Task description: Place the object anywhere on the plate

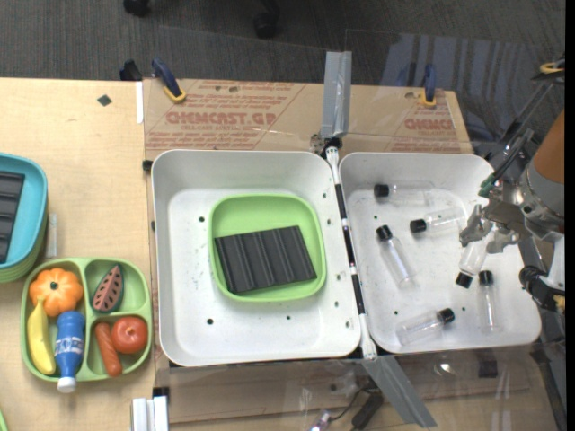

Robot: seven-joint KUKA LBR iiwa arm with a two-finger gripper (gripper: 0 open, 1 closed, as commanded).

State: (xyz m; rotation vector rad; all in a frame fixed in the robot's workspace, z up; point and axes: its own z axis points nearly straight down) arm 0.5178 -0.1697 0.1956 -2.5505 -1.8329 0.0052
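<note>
**Mia:** What is on the far left?

**Sam:** A blue tray (20,214) at the edge of the bench. Below it is a green tray (135,281) with toy food: a pumpkin (55,288), a banana (37,337), a bottle (68,346) and a tomato (130,332)

**Mia:** And next to that?

**Sam:** The left bin (175,250). A green plate (226,215) sits in it, near the middle. A dark mat (266,259) with ridges lies flat on the plate

**Mia:** What is in the right bin (521,330)?

**Sam:** Clear tubes (395,257) with black caps. They lie flat and are spread out, some near the back, some near the front

**Mia:** Where is the gripper (482,227)?

**Sam:** Over the right side of the right bin. The arm (548,182) comes in from the right edge

**Mia:** Is the gripper open or closed?

**Sam:** I cannot tell. It is small and its parts blur together

**Mia:** Is it holding a tube?

**Sam:** One tube (472,260) is just under it, with its cap at the low end. It looks like it touches the gripper, but I cannot tell if it is held

**Mia:** Is that tube on the plate?

**Sam:** No. It is in the right bin, well apart from the plate
</note>
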